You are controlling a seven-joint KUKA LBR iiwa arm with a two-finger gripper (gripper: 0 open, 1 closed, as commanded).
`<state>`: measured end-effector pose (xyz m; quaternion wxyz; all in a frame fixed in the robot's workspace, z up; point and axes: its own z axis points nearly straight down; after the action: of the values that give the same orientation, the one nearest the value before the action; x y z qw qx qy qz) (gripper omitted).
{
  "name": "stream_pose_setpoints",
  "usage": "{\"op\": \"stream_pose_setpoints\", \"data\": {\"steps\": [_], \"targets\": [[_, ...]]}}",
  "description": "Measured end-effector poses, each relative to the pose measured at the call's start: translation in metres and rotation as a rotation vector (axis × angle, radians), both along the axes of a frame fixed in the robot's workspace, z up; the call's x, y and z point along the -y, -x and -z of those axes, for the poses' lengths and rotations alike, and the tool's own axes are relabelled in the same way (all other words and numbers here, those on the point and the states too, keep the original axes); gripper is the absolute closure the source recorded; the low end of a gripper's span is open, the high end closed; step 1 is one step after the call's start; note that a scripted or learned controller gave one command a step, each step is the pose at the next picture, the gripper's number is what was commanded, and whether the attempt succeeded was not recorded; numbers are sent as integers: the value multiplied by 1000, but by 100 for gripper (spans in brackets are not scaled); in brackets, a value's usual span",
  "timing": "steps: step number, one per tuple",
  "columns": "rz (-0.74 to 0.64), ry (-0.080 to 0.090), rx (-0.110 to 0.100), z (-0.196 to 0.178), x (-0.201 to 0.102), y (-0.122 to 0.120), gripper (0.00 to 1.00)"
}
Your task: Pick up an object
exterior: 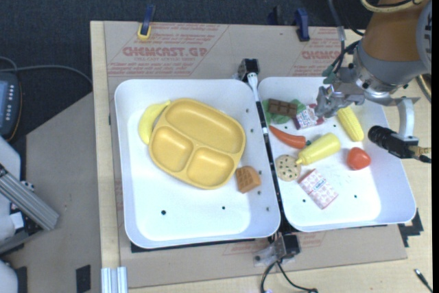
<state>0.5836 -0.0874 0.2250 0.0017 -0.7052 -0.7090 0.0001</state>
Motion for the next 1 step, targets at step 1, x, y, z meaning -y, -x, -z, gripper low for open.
{"op": "stream_pose_setpoints", "data": {"steps": [1], "targets": [[0,0,0,9,-54,8,100]]}}
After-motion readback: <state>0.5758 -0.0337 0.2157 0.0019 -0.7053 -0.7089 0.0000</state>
